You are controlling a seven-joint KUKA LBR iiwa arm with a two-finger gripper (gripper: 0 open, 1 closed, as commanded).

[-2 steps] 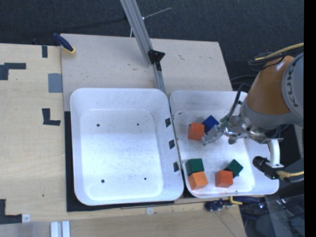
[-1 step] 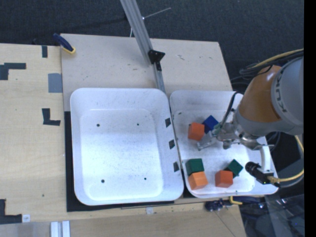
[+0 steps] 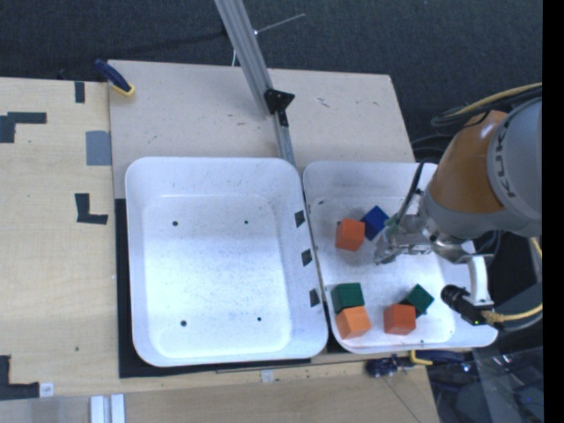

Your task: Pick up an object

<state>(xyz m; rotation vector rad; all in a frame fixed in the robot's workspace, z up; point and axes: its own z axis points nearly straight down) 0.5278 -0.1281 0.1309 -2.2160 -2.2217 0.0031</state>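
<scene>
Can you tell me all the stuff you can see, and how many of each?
bins: 2, white, side by side on the bench
orange blocks: 3, right bin, one upper middle, two near the front
green blocks: 2, right bin, near the front, one touching an orange block
blue block: 1, right bin, beside the upper orange block
bench: 1, tan wood, under the bins
metal bar: 1, grey, slanting above the bins
arm: 1, grey with orange band, reaching in from the right
gripper: 1, low in the right bin, right of the upper orange block
</scene>
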